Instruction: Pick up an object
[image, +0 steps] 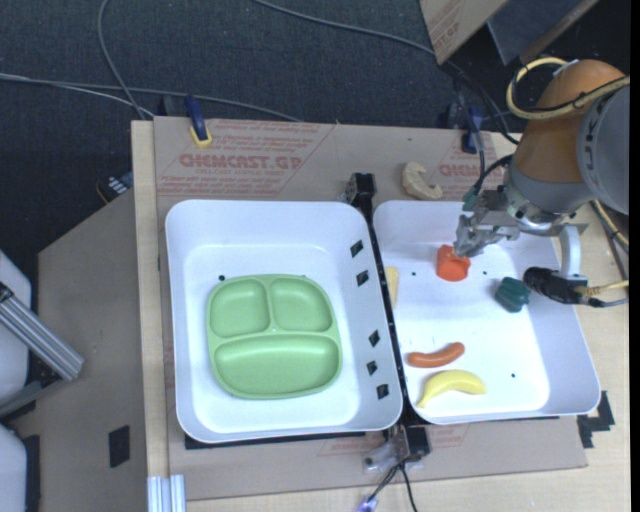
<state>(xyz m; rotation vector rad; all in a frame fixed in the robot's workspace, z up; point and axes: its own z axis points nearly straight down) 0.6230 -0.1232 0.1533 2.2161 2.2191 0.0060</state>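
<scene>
Lying in the right bin (560, 390), near its back, an orange object (452, 265) is seen directly under the tool (472, 240); whether it is gripped cannot be told. A dark green piece (513, 293) sits to its right. An orange-red sausage shape (436, 354) and a banana (451, 385) are placed nearer the front. A green divided plate (273, 335) is held in the left bin (190, 300).

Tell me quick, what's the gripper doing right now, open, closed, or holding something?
Gripper: down in the right bin, just above the orange object; open or closed cannot be told.
</scene>
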